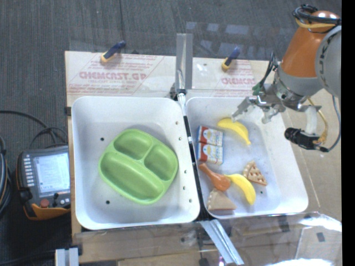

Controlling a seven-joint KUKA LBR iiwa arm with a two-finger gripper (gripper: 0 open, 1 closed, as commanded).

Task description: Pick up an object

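Note:
The right bin [288, 165] holds several toy foods. A yellow banana [236, 129] lies near the bin's back. Two small red-and-white cartons [211, 145] sit beside the dividing wall. Toward the front are a brown drumstick [214, 178], a second banana [244, 187], a pizza slice [255, 173] and a bread wedge [222, 203]. My gripper [253, 114] hangs over the back of the right bin, just above and right of the upper banana. It is open, with nothing between its fingers [240, 112].
The left bin [89, 126] holds a green divided plate [140, 164]. A metal post [184, 60] rises behind the wall between the bins. Two clamps [112, 51] [230, 57] sit on the board behind. A teach pendant [44, 182] lies far left.

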